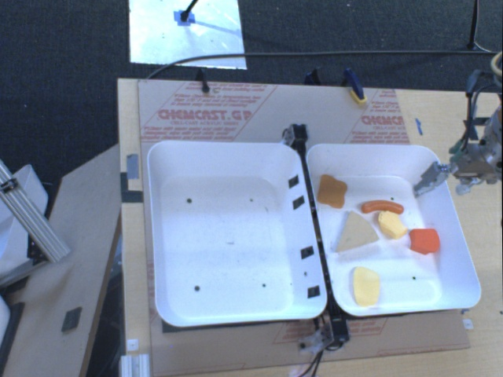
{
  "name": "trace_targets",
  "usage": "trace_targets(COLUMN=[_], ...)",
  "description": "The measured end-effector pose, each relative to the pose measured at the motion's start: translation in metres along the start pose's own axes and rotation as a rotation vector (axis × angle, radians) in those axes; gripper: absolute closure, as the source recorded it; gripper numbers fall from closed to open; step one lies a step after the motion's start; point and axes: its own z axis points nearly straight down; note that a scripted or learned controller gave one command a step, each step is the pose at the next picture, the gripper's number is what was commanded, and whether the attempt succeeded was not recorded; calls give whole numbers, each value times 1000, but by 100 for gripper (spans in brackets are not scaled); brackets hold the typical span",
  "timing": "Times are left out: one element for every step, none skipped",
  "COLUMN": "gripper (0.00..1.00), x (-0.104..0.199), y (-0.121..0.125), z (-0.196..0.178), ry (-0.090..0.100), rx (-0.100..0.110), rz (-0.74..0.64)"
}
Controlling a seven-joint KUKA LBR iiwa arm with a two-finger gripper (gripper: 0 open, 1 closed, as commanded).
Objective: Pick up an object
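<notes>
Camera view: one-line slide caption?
Gripper poised over the right bin's far-right rim, six toy food pieces inside, including an orange block and a sausage.

There are two white bins (228, 159) side by side. There are six toy foods in all. One is a brown piece (332, 191). One is a red sausage (382, 206). One is a pale wedge (356, 232). One is an orange block (424, 240). Two are yellow: a small chunk (391, 225) and a long piece (365, 286). There is one gripper (431, 179).
</notes>
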Motion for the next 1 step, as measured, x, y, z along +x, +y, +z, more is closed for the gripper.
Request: trace_targets(gripper=[0], x=[17], y=[56], z=[184], ry=[0], rx=[-1], rz=[-3])
